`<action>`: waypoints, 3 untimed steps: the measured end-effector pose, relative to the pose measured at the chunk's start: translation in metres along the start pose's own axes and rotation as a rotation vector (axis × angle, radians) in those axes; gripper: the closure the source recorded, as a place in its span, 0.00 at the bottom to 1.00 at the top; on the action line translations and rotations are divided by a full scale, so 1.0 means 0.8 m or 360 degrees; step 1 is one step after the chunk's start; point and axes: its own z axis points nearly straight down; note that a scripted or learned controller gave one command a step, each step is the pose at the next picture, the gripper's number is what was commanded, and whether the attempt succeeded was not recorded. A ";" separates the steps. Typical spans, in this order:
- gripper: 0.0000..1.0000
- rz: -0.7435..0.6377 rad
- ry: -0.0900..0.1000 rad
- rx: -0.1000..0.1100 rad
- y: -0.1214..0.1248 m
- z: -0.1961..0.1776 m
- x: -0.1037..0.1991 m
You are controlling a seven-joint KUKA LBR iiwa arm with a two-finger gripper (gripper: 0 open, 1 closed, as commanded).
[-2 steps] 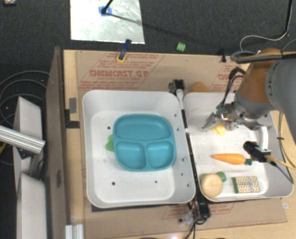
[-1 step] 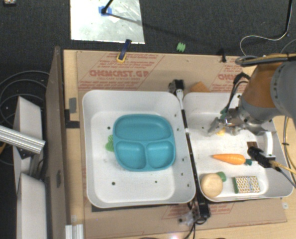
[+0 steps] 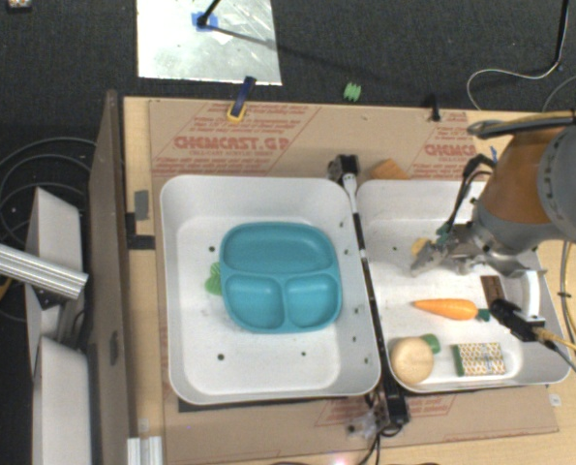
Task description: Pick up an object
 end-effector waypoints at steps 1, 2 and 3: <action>0.00 0.0002 -0.0001 -0.0004 -0.005 -0.001 -0.031; 0.00 -0.0014 0.0003 -0.0009 0.044 -0.001 0.019; 0.00 -0.0001 0.0000 -0.0002 0.025 0.000 0.000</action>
